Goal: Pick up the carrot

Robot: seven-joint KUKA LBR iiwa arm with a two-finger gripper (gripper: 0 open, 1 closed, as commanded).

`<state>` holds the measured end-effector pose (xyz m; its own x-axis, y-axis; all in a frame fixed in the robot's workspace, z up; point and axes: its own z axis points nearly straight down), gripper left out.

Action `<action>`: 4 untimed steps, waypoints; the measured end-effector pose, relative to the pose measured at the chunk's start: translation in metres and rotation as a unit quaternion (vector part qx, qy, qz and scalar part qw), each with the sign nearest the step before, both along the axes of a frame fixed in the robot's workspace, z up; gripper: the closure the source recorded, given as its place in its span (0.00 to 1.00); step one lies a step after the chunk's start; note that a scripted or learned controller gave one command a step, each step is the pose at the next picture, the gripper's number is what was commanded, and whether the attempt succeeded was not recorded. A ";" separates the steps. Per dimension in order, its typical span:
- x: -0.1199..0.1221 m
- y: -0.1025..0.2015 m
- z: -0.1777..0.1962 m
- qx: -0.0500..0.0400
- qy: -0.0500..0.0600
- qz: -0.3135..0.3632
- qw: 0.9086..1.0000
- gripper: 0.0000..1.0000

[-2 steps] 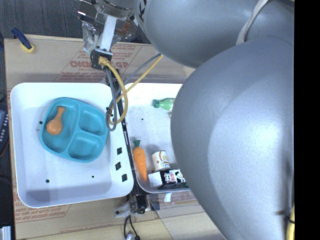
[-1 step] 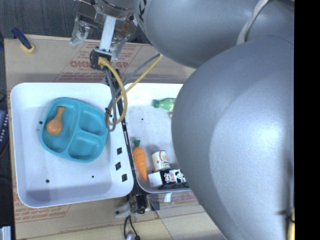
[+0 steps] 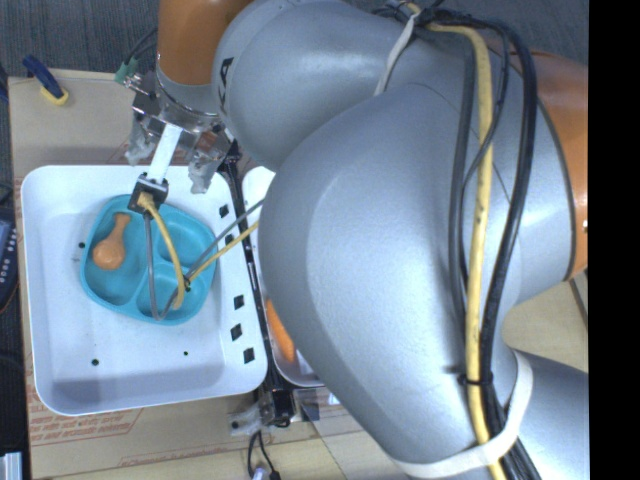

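Note:
A small piece of an orange thing, which may be the carrot, shows at the left edge of the right bin; the arm hides the rest of it. My gripper hangs over the far rim of the left bin, just beyond the blue plate, and far from that orange piece. I see nothing held in it. On the left side of the blue plate lies an orange-brown thing with a round head and a thin neck.
The grey arm covers nearly all of the right bin and the right half of the view. The blue divided plate sits in the middle of the left bin. A blue and yellow tool lies on the bench at the far left.

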<state>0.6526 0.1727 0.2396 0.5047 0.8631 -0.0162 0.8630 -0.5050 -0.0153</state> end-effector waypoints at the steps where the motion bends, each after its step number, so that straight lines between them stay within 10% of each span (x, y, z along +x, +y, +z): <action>1: -0.096 0.047 -0.148 0.000 -0.007 -0.145 0.989 0.00; 2: -0.099 0.039 -0.138 -0.009 0.008 -0.143 0.990 1.00; 3: -0.076 0.045 -0.100 -0.002 -0.008 -0.209 0.978 1.00; 4: -0.051 0.028 -0.132 0.013 0.011 -0.091 0.996 1.00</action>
